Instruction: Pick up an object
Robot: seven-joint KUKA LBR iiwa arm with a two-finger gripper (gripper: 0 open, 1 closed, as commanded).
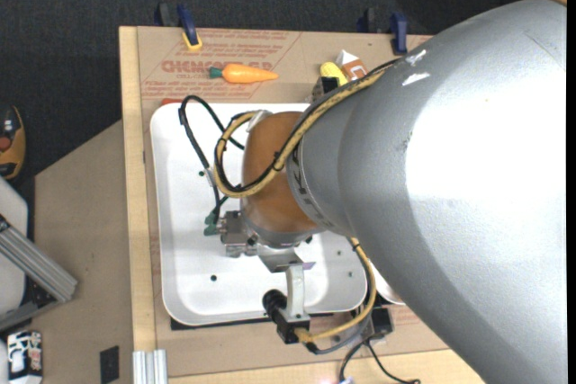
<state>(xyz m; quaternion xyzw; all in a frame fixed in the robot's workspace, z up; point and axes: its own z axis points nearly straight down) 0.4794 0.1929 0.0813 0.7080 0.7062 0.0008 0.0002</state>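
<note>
Arm [432,193] masks its own gripper (jaw state cannot be told) above the white bin [180,220]; toy carrot [245,74] lies outside, so a blind grasp may miss.

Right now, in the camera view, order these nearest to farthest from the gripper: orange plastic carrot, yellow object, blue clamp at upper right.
1. The orange plastic carrot, just past the white bin holding the gripper.
2. The yellow object, beside the carrot.
3. The blue clamp, board's far edge.
</note>
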